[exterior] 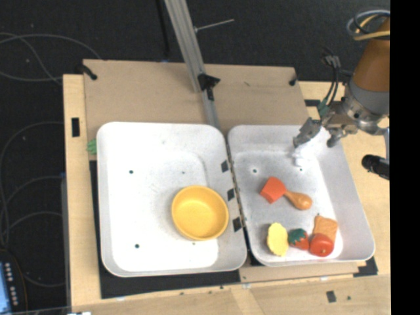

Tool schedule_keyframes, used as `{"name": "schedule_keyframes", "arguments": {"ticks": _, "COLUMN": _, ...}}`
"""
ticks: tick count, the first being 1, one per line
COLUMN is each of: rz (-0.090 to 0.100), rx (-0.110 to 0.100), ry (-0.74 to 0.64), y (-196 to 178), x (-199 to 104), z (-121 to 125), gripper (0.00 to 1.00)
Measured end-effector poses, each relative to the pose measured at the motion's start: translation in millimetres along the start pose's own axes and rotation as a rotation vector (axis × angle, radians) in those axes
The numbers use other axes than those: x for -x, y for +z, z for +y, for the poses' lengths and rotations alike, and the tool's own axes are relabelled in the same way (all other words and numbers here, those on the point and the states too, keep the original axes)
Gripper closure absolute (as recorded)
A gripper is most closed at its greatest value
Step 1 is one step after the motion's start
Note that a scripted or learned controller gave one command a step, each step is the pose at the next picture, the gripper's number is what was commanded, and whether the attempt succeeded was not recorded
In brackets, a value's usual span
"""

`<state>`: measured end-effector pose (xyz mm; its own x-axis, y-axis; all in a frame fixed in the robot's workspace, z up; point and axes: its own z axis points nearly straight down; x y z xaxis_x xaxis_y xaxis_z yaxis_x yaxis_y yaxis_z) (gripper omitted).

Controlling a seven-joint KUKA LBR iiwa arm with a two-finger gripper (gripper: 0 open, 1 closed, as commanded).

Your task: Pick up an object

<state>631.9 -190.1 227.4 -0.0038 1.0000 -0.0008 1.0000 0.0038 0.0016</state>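
Hovering over the back right corner of the right bin, the gripper sits at the end of the grey arm, orange band above the wrist. Two fingers are spread apart, nothing between them; one light metal finger angles down-left, the other is darker and shorter. Cables loop around the wrist.

Right bin: shallow white plastic, rounded corners, speckled matte floor. Toy items in it, all clear of the gripper and toward the near half:
- 1 orange-red block, boxy, touching a tan-orange drumstick-like piece, smooth and rounded. The two read as one item or two; cannot tell.
- 1 yellow lumpy piece, like corn, matte.
- 1 small green piece, just beside the yellow one.
- 1 red tomato-like round, glossy.
- 1 orange wedge, touching the red round from behind.

Left bin: same white plastic, holds 1 yellow bowl, round, smooth, upright, near the shared edge. Black clips sit along the seam between the two bins.

Bench: flat brown board. 1 aluminium extrusion post rises at a slant behind the bins.
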Motion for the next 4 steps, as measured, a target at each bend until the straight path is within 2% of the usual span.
{"name": "schedule_keyframes", "arguments": {"ticks": 1, "rz": -0.001, "rx": 0.000, "ry": -0.001, "y": 0, "x": 0, "z": 0, "gripper": 0.00}}
{"name": "schedule_keyframes", "arguments": {"ticks": 3, "rz": -0.003, "rx": -0.005, "ry": 0.006, "y": 97, "x": 14, "z": -7, "gripper": 0.00}}
{"name": "schedule_keyframes", "arguments": {"ticks": 4, "rz": -0.004, "rx": -0.002, "ry": 0.007, "y": 126, "x": 17, "z": -7, "gripper": 0.00}}
